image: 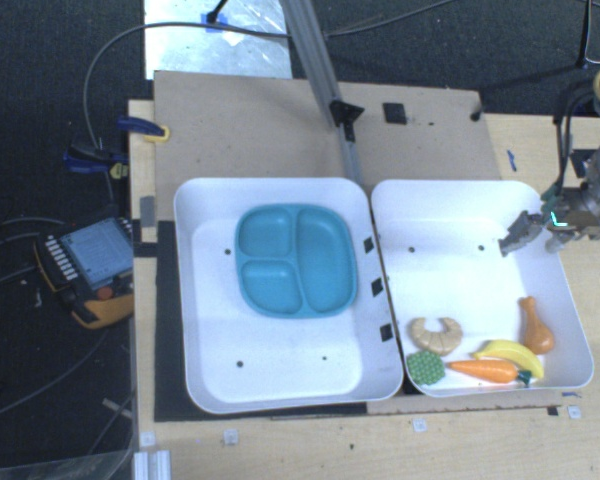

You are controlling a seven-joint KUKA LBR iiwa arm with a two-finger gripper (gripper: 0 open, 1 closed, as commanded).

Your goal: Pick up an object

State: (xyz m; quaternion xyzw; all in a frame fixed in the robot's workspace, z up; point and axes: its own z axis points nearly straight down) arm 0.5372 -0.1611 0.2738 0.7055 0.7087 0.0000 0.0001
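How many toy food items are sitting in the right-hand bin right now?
5, all clustered at the near edge of the right bin: croissant, broccoli, carrot, banana, and drumstick by the right wall. Something small could hide beneath them.

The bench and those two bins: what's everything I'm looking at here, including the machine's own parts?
Bins: two, white, side by side; left bin, right bin.
Divided plate: one, blue, in left bin.
Croissant: one, tan, right bin, near edge.
Broccoli: one, green, right bin's near-left corner.
Carrot: one, orange, beside the broccoli.
Banana: one, yellow, just behind the carrot.
Drumstick: one, brown, right bin's right side.
Gripper: one, grey, over right bin's far-right corner.
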